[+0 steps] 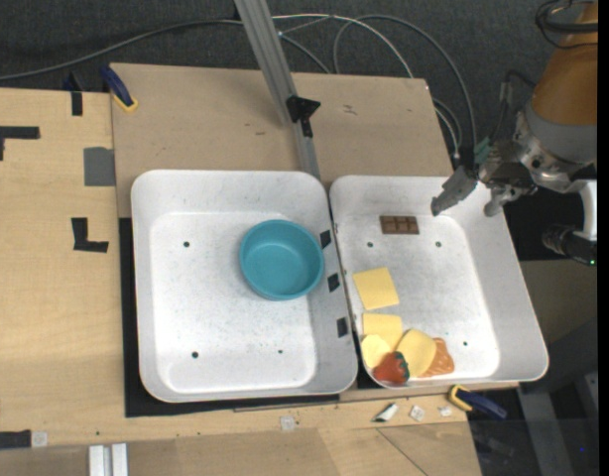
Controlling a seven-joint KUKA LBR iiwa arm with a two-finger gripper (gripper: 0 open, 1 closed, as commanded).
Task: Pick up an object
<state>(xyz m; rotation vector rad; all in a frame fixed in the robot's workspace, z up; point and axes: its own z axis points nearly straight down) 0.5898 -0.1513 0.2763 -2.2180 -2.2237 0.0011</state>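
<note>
My gripper (473, 198) hangs over the far right edge of the right bin (503, 296), open, with nothing between its fingers. A small brown chocolate bar (399, 225) lies just left of and below it. A yellow square slice (376, 289) rests in the middle of that bin's left side. At the bin's near left corner sit a yellow block (381, 327), a yellow wedge (417, 344), a red fruit (391, 367) and an orange piece (439, 359), packed together. A blue bowl (280, 258) stands upright in the left bin (176, 296).
A grey metal pole (275, 62) slants across the bench behind the bins, ending near their shared far corner. Cables (404, 38) loop behind the right bin. Clamps with yellow handles sit at the board's far left (120, 89) and near right (473, 401).
</note>
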